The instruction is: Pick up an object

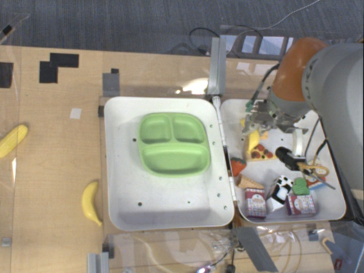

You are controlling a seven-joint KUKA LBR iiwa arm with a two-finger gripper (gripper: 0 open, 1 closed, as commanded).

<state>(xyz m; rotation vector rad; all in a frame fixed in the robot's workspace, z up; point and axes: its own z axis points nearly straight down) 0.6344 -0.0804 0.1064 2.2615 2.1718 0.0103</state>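
Observation:
My gripper (259, 124) hangs low over the back left part of the right bin (335, 209). Right below and in front of it lies a yellow toy (253, 141), touching a pizza slice (261, 152). I cannot tell whether anything is between the fingers. Further forward lie a red piece (238, 166), an ice-cream cone (249, 181), a black-and-white toy (280, 190) and a green block (301, 187). Two small boxes (255, 202) (300, 205) stand along the front wall.
The left bin (122, 198) holds a green divided plate (173, 143). Outside the bins, two bananas (91, 202) (11, 140) lie on the wooden bench at the left. The grey arm with its orange band (296, 67) covers the right bin's back right corner.

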